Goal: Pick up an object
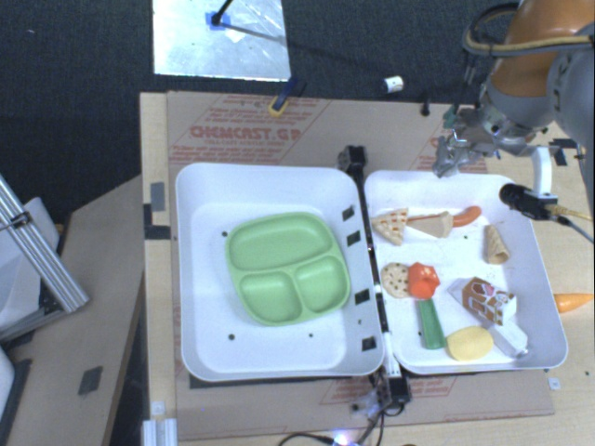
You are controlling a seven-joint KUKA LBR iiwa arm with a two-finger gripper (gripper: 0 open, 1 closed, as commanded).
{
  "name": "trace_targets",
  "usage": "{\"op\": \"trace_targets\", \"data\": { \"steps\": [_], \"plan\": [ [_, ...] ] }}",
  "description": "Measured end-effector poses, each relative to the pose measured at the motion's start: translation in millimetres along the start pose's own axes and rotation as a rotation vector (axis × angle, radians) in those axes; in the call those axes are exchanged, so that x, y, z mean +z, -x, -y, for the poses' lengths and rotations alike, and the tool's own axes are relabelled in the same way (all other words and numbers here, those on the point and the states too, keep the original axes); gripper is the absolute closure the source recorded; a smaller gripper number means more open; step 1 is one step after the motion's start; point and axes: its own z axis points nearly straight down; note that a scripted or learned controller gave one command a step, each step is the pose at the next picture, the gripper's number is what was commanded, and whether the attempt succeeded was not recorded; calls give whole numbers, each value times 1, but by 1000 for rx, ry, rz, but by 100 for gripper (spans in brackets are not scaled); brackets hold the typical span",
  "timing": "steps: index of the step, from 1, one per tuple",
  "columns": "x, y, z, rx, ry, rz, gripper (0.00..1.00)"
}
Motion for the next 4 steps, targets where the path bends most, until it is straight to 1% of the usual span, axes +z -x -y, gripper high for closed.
{"op": "trace_targets", "data": {
  "steps": [1,2,3,4],
  "plan": [
    [1,-52,33,0,-1,-1,100],
    [3,-40,24,8,3,2,100],
    [-3,-54,24,3,2,1,100],
    [3,-45,36,8,-1,2,100]
  ]
}}
